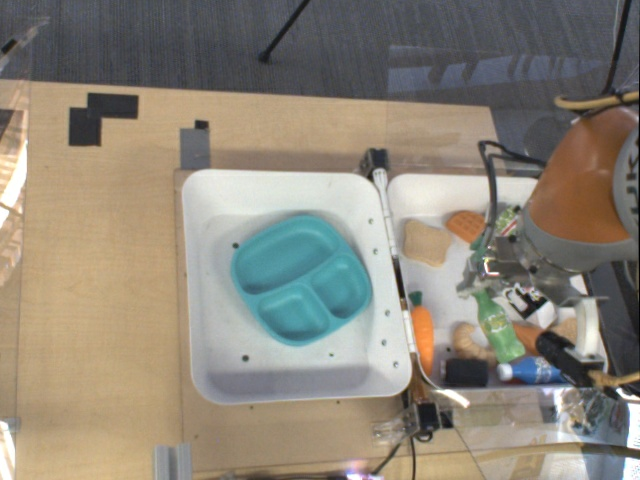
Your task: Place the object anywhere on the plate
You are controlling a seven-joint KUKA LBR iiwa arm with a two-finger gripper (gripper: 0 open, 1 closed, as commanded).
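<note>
The pincer (487, 268) hangs low over the right bin (440, 196), under the grey wrist and its orange band, and whether it is spread or pressed together I cannot tell, because the arm's own bulk covers that part. Just below it lies a green bottle (497, 323), its cap end up toward the pincer and its long axis running down and to the right; judging by nearness, this is the likely object to be picked. Around it sit a tan bread piece (426, 243), a carrot (423, 336), a black block (465, 372) and a blue-and-white bottle (530, 371). The teal plate (300, 278), with 3 compartments, rests in the left bin (200, 258), well apart to the pincer's left, across the rims where the 2 bins meet. Any carry must therefore run leftward over that divide.
</note>
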